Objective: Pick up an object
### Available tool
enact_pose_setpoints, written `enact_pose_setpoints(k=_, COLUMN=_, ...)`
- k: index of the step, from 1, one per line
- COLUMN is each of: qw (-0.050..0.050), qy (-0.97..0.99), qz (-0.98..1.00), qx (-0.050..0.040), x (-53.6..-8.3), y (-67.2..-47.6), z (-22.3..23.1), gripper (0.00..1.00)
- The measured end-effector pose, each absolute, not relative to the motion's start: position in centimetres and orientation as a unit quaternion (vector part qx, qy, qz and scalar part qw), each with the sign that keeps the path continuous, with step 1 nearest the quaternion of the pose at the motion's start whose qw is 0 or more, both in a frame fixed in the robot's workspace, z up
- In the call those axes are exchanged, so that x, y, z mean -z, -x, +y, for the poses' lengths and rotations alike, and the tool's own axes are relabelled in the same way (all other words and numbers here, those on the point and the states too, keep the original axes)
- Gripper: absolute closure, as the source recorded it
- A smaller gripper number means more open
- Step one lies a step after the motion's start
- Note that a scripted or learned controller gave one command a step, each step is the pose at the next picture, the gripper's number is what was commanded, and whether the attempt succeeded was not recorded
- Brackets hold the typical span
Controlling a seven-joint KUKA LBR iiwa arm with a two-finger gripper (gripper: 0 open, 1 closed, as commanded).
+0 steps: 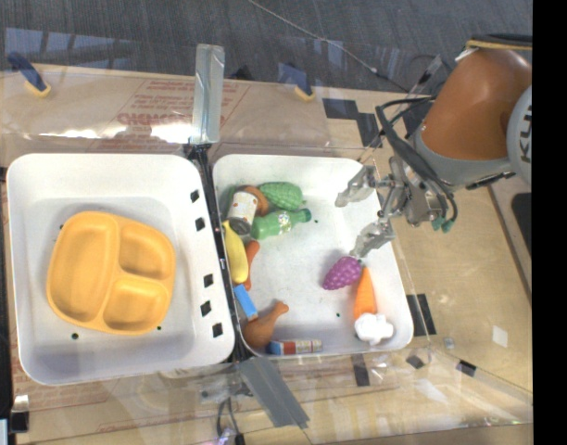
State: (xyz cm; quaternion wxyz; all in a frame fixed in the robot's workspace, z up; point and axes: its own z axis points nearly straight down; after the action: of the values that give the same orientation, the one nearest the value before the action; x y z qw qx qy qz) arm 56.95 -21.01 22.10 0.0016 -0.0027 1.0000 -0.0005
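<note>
My gripper (362, 216) hangs over the right side of the right bin (302, 167), fingers spread open with nothing between them. One fingertip (369, 241) sits just above a purple grape bunch (342, 272). An orange carrot (363, 292) lies beside the grapes, with a small white object (372, 327) below it. Along the bin's left side lie a green corn-like toy (281, 194), a green bottle (278, 222), a small can (242, 211), a yellow banana (235, 254), a brown drumstick (264, 322) and a marker-like stick (294, 347).
The left bin (43, 179) holds a yellow divided tray (111, 271). A grey divider (207, 95) stands between the bins at the far edge. The arm's orange band (473, 100) looms at the right, with cables near the wrist.
</note>
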Motion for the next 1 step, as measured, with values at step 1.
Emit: enact_pose_setpoints(k=1, qw=0.002, qy=0.118, qz=0.993, qx=0.0006, x=-9.32, y=-52.59, z=-20.95, gripper=0.00)
